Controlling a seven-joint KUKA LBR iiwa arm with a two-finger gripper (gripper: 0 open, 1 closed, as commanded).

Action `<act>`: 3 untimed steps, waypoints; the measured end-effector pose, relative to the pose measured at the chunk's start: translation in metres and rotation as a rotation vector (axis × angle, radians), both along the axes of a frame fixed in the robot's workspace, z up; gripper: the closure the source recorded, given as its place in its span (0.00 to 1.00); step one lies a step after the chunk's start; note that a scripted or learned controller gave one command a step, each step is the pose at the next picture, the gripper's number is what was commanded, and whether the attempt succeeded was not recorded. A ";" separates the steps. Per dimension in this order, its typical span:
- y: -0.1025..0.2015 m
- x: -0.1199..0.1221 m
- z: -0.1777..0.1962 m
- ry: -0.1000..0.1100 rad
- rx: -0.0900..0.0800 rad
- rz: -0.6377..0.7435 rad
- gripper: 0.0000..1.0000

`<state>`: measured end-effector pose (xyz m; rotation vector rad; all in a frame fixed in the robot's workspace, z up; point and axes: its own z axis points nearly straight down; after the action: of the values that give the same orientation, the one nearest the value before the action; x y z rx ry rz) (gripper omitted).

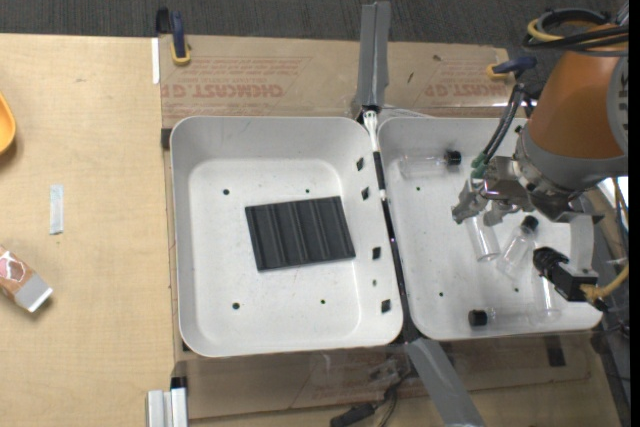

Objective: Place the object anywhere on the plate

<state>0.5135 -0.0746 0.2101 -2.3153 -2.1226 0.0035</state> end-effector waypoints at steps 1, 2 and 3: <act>0.061 -0.011 0.061 0.001 -0.001 -0.029 1.00; 0.113 -0.014 0.076 0.002 -0.004 -0.470 1.00; 0.177 -0.025 0.075 0.003 -0.004 -0.332 1.00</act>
<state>0.4887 0.1027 0.2850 -2.6342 -1.7113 0.0112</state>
